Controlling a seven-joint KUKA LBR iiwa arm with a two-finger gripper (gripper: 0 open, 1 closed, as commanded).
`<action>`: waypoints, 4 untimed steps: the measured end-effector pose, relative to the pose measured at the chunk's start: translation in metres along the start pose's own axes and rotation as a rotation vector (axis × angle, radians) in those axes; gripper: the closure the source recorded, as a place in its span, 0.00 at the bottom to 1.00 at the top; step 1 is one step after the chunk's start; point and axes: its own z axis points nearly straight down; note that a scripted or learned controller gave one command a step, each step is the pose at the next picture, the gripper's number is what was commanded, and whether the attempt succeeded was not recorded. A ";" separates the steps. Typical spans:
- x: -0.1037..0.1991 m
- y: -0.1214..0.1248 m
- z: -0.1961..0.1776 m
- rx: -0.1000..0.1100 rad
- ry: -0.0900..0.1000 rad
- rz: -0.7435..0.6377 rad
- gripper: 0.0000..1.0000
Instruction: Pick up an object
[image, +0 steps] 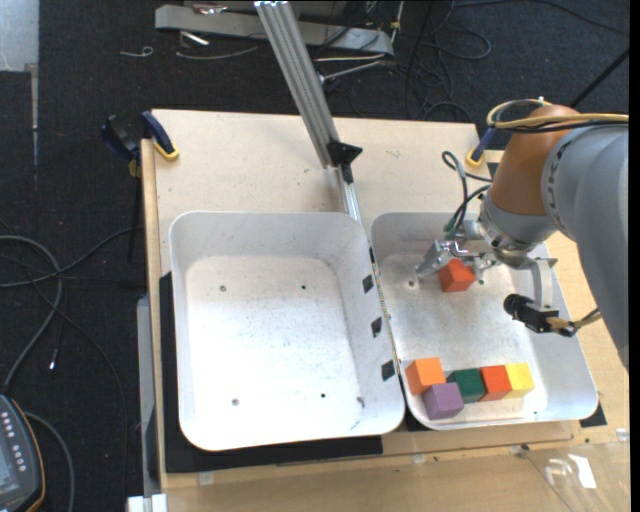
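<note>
Starting at your left, the left bin (265, 330) has nothing in it to pick, so the work sits in the right bin (560, 395). Along its near edge you have a row of blocks: orange block (426, 373), purple block (442, 399), green block (467, 384), a red-orange block (495, 381) and yellow block (519, 377) (packed touching, so awkward to grasp). Further back, the gripper (457, 268) appears closed on a lone red block (457, 276), seemingly held between its fingers, probably chosen because it stands well apart from the row.

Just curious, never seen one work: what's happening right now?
Pincer shut on red block, right bin. Five blocks at near edge, nothing blocking.
</note>
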 end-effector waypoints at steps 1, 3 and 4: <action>-0.002 -0.001 -0.010 0.001 -0.001 0.001 1.00; 0.129 -0.124 -0.097 0.014 0.003 0.001 1.00; 0.186 -0.053 -0.152 -0.006 0.002 -0.003 1.00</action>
